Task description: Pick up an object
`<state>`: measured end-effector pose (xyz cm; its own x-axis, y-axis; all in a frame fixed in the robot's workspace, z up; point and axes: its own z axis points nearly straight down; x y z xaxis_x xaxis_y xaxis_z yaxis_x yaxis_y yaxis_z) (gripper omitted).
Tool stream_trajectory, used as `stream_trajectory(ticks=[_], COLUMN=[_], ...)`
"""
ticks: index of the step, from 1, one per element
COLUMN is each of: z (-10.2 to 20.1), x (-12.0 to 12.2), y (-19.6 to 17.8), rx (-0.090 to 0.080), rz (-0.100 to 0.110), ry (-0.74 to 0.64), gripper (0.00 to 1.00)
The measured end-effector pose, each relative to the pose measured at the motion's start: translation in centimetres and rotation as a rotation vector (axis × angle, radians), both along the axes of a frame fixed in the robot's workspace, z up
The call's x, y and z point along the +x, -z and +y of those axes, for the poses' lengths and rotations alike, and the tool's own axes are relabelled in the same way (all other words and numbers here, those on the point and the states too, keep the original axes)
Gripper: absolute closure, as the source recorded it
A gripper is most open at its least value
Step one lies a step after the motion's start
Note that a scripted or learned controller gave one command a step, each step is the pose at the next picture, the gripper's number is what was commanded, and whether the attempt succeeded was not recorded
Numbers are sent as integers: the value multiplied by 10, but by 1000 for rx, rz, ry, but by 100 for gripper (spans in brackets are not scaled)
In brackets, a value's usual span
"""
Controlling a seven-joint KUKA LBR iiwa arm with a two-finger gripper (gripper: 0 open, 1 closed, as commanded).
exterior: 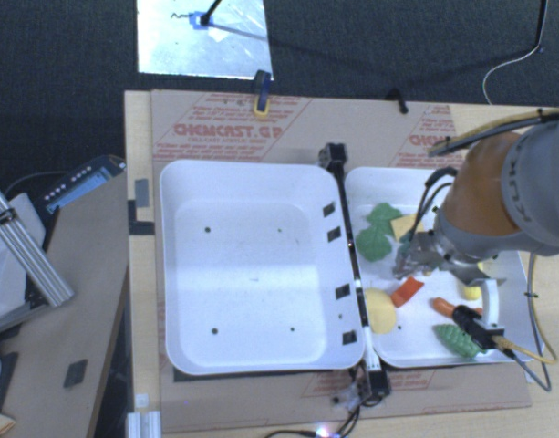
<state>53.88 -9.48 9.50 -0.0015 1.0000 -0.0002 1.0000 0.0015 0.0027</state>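
A grey arm with an orange band reaches in from the right, its gripper [412, 261] lowered into the right bin [423, 179] among a cluster of small toy foods. Whether it is spread or pressed together cannot be told from this angle, and nothing is visibly pinched.

The likeliest target is the small red-orange piece [407, 291], lying just below the gripper on the bin floor. Just below and to the left of that sits a yellow rounded piece [380, 310]. Directly left of the gripper are two green leafy pieces [377, 231], touching each other. A pale yellow wedge [405, 225] shows just above it. Further below and to the right lie an orange carrot-like stick [446, 307] and a third green piece [458, 339], with a small yellow item [471, 291] partly hidden under the wrist.

To do this well, the gripper should probably centre over a single piece — the crowding makes a glancing, empty grasp likely — and lift straight up.

Count: two white bins; three green pieces, three yellow, two orange-red. The left bin [252, 263] lies well left of the gripper.
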Motion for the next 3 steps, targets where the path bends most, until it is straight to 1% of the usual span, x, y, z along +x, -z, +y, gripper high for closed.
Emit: stream_trajectory(ticks=[1, 2, 3], z=[58, 47, 113], x=[-31, -22, -43], y=[-95, -449, -362], rx=[3, -1, 2], rz=[-5, -19, 8], ry=[-8, -4, -9], gripper=[100, 100, 100])
